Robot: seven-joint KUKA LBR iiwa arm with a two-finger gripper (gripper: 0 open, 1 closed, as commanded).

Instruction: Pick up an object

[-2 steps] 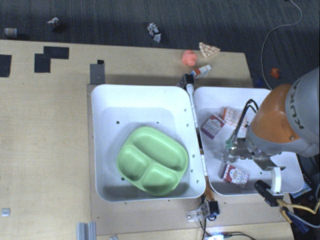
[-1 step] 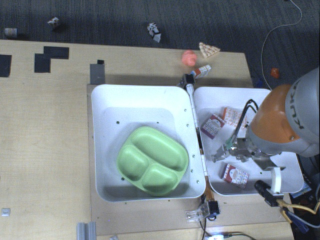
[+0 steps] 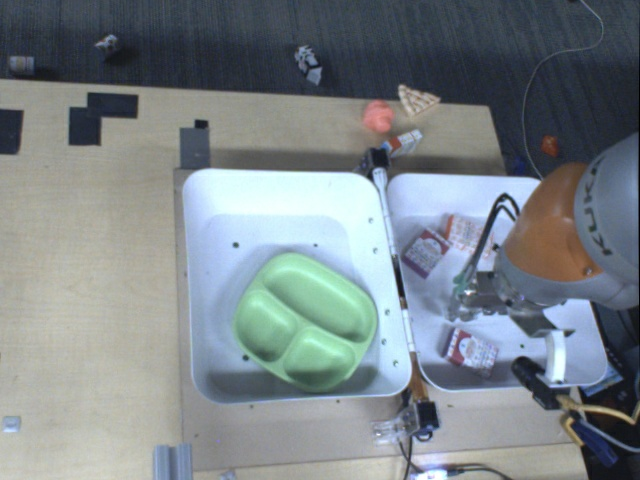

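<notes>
Two white bins sit side by side on the wooden bench, their inner rims almost touching along a dark strip in the middle. The left bin (image 3: 205,268) holds one thing, a green divided plate (image 3: 305,318), lying toward the near right part of the floor. Its right edge comes close to the bin's right wall and its near edge close to the near wall, while the far and left sides of that bin lie bare.

The right bin (image 3: 425,193) is tighter. The arm (image 3: 565,233) comes in from the right, its orange band hanging over the bin's middle and right half. Below it the gripper (image 3: 470,298) points down at the bin floor, roughly mid-bin. I cannot tell how wide it stands; the tips blur into the wrist hardware.

Three small red-and-white packets lie around it: one (image 3: 424,253) near the left wall, one (image 3: 462,233) just behind it and partly under the arm's cable, and one (image 3: 471,349) near the front rim, just beside the gripper. None is visibly between its tips. The far left corner of this bin is bare.

Beyond the bins, near the bench's far edge, lie a pink ball (image 3: 378,116) and a small wedge-shaped toy (image 3: 418,100).
</notes>
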